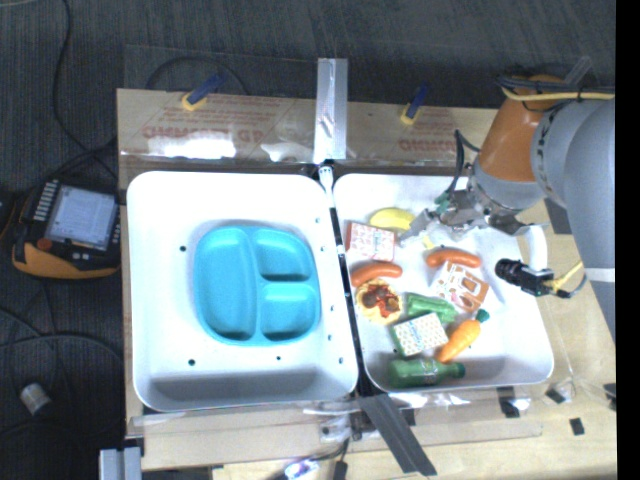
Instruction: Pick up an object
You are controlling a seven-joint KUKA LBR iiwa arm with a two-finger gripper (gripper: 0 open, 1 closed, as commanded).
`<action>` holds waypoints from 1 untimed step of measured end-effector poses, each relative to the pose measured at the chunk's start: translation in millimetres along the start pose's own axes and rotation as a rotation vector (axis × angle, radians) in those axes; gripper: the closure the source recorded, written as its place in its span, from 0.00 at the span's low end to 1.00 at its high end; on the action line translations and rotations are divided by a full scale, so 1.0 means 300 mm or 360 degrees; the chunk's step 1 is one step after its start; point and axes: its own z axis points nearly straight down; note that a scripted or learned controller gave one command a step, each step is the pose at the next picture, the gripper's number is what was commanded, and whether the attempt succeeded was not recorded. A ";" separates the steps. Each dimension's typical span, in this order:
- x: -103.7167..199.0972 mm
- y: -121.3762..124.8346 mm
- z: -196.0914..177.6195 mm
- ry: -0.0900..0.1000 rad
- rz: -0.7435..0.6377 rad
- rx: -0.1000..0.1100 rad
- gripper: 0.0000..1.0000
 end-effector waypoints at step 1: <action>0.039 0.065 0.002 0.0001 0.0285 0.0013 0.00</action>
